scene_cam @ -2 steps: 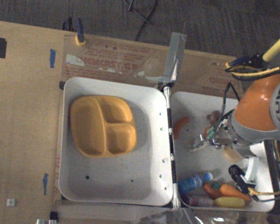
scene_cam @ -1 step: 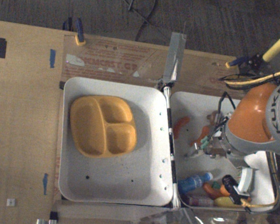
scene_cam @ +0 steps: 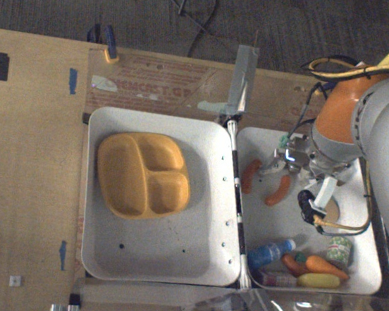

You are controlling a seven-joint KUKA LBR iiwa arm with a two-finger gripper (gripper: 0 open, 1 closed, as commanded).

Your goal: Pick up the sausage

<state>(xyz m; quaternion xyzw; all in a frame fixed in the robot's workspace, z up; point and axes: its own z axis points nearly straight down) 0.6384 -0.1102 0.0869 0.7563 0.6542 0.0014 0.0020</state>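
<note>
Two reddish-orange sausages lie in the right bin [scene_cam: 362, 230]. One sausage [scene_cam: 250, 175] rests close to the bin's left wall. The other sausage [scene_cam: 279, 191] lies a little to its right, tilted, and its upper end reaches up to my gripper [scene_cam: 285, 167]. The gripper hangs low over the upper left part of this bin, right above that second sausage's top end. The wrist, with its orange band [scene_cam: 338, 117], hides the bin's far right corner.
The left bin [scene_cam: 167, 254] holds a yellow-orange divided plate [scene_cam: 143, 174]. Along the right bin's front edge lie a blue bottle [scene_cam: 271, 252], a carrot [scene_cam: 326, 266], a yellow piece [scene_cam: 319, 280] and a green can [scene_cam: 339, 249]. Black cable [scene_cam: 315, 213] loops beside the gripper.
</note>
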